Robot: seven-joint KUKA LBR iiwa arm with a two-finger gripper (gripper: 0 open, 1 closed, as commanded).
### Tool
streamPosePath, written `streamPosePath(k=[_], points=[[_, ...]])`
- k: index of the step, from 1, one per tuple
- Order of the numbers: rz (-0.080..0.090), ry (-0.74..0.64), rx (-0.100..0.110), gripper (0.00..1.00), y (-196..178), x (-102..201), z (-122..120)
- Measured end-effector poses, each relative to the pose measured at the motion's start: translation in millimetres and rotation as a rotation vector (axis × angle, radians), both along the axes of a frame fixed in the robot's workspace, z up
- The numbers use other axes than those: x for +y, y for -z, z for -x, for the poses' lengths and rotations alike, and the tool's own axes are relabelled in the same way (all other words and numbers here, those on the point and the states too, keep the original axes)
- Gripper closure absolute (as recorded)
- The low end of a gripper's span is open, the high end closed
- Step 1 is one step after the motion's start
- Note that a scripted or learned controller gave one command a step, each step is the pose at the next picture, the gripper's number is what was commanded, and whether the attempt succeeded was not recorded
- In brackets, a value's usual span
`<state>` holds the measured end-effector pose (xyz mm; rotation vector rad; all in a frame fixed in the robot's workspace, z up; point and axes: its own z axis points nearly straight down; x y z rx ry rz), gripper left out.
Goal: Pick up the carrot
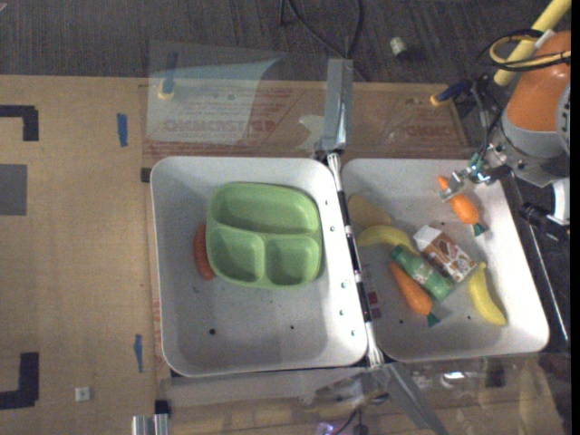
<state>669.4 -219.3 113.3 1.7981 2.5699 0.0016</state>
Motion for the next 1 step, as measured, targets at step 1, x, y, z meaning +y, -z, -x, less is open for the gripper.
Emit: streamPosePath(k=[1], points=[[-0.002,-0.008,0.001,1.0,-72.1,72.6,21.3]])
